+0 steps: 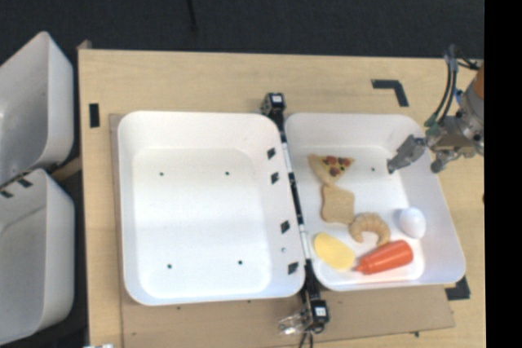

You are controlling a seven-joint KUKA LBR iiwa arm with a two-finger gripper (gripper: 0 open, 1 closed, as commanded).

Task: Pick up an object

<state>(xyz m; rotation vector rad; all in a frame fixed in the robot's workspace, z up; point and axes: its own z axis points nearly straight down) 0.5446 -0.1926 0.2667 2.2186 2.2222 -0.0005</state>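
At right of pale wooden bench: two shallow white plastic bins, left bin bare, right bin carrying all six items, bunched toward near-centre — likely dumped as a pick pile. Count: one triangular pizza slice with red spots, one tan flat biscuit-like piece, one curved tan croissant, one yellow rounded lump, one orange-red carrot-shaped piece, one white egg. Grey two-finger tool over right bin's far right corner, well apart from pile, spread and grasping nothing. No pick made yet; any of the six reachable.
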